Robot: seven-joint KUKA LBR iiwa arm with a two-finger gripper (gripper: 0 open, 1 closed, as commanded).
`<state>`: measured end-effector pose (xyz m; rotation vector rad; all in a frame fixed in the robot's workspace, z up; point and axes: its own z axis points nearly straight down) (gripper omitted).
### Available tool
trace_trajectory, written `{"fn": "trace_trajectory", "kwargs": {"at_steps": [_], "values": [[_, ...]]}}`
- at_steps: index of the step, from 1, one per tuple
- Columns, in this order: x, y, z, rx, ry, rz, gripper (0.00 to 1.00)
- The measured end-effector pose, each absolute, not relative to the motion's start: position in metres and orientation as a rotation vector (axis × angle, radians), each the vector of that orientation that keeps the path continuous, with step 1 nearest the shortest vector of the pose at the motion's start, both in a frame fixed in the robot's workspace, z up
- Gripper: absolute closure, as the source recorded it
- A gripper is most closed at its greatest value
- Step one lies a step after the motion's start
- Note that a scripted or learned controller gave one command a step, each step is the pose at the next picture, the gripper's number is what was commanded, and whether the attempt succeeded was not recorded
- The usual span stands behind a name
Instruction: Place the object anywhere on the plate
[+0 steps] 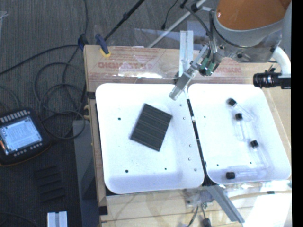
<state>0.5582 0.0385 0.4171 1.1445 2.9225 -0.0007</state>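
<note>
Desk: wooden top [142, 63] bearing two white bins.
Plate: dark ribbed square slab [151, 126], left bin [113, 174].
Object: clear black-capped tubes [242, 124], right bin [279, 169].
Pincer [176, 92]: above bin divider; opening indiscernible.
Advice: descend squarely over one tube.

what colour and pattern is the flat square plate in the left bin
Dark grey to black, with fine parallel ridges: the flat square plate in the left white bin, seen in the camera view.

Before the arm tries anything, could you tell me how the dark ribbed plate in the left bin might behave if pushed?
The dark ribbed plate lies flat, so it would probably slide rather than tip or roll. Its straight edges suggest stiffness. The ribs may give some grip.
</note>
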Motion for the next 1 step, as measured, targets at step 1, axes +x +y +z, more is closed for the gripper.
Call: {"fn": "trace_trajectory", "kwargs": {"at_steps": [1], "values": [[0.4845,-0.0267,0.3829,0.917,3.003,-0.002,0.00]]}}
